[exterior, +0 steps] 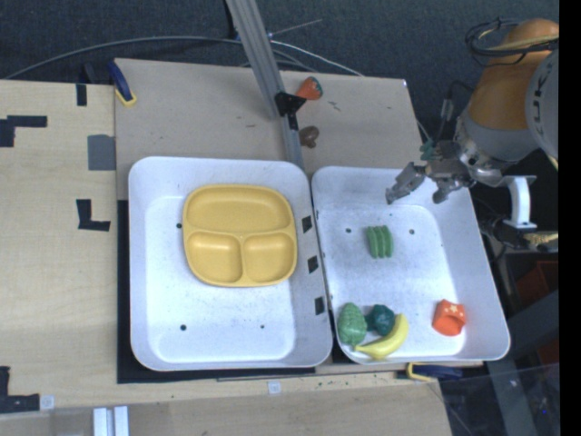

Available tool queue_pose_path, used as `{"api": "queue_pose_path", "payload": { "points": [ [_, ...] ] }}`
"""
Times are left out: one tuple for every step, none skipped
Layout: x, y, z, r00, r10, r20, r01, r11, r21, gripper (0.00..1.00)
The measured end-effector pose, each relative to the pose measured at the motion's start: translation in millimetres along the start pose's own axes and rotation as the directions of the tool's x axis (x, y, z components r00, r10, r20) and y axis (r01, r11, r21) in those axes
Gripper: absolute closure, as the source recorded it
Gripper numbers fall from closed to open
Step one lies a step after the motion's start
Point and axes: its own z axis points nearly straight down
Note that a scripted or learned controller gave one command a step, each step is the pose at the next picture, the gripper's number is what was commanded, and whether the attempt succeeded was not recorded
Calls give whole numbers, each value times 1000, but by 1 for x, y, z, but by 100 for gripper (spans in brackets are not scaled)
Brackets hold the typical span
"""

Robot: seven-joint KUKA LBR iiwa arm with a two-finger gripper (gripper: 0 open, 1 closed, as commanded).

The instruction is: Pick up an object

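nearest the camera, along the front wall of the right bin [486, 330], sits a small cluster: a pale green leafy vegetable [350, 323], a dark green round piece [380, 318] touching it, and a yellow banana [389, 339] curled under both. an orange-red toy pepper [448, 317] lies apart from them toward the front right corner.

farther back, alone on open floor near the middle of that bin, is a green ribbed vegetable [379, 242]. it looks like the easiest pick. its long axis runs roughly front to back in the view, with nothing touching it.

the gripper [420, 185] hangs over the bin's back edge, toward the right, with its two dark fingers spread apart and nothing between them. from it, the green ribbed vegetable lies forward and a little to the view's left, near but not beneath. my judgement is that the coming move turns on this offset: the arm must travel toward the camera and slightly left, then descend, with the fingers closing across the short width of the piece.

nothing stands in that path. the bin's back wall is just under the gripper and could be grazed if it drops too early.

the left bin [145, 271] holds a yellow divided plate [241, 234], well apart from the work.
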Motion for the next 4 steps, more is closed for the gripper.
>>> {"api": "queue_pose_path", "payload": {
  "points": [
    [0, 0, 0, 1000, -1, 0, 1, 1000, 0, 0],
    [6, -5, 63, 1000, 0, 0, 0, 1000, 7, 0],
    [6, -3, 126, 1000, 0, 2, 0, 1000, 3, 0],
    [7, -3, 125, 1000, 0, 1, -1, 1000, 1, 0]
  ]
}}
